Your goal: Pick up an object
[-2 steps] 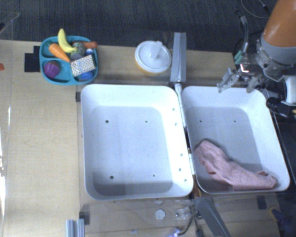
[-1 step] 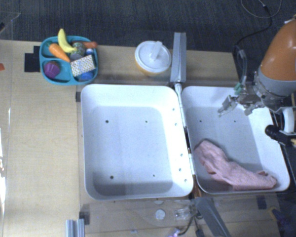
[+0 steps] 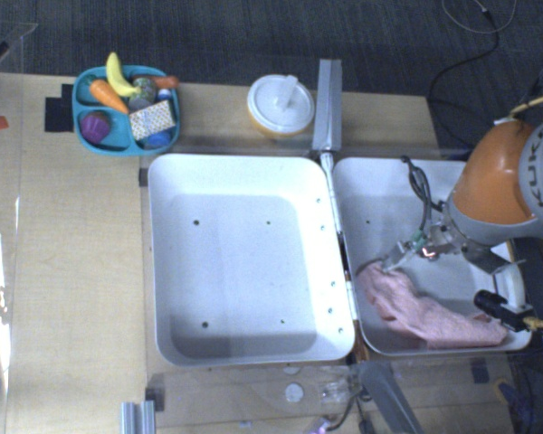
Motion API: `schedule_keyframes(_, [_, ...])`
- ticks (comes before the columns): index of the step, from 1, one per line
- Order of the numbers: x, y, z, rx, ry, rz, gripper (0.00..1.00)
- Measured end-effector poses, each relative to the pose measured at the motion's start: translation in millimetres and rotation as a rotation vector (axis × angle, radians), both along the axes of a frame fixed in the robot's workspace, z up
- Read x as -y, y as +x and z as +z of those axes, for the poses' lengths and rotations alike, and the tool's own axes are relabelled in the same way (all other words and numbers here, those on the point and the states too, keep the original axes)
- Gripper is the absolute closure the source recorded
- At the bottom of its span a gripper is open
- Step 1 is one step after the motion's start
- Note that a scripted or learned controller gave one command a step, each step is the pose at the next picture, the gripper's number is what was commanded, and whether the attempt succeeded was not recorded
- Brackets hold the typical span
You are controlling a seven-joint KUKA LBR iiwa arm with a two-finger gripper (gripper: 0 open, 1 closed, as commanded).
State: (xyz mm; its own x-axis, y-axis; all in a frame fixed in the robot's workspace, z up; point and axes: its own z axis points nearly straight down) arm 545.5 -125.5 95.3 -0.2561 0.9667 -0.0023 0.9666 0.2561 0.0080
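A crumpled pink cloth lies along the front of the right bin, reaching from its left wall toward the right front corner. My gripper hangs low in that bin, just above the cloth's upper left end. The grey arm with its orange band reaches in from the right and covers part of the bin's right side.
The left bin sits beside the right one, with a metal divider post behind their shared edge. A white lidded cup and a blue tray of toy food stand at the back of the bench. Cables hang near the arm.
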Motion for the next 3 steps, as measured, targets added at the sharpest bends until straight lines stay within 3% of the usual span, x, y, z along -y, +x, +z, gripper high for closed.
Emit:
schedule_keyframes(1, [-0.1,0.0,0.0,0.0,0.0,0.0,0.0])
schedule_keyframes(2, [-14.6,-51.9,-4.0,0.013,-0.004,0.144,0.0])
schedule_keyframes(3, [-15.8,-47.4,9.6,0.025,-0.006,0.146,1.0])
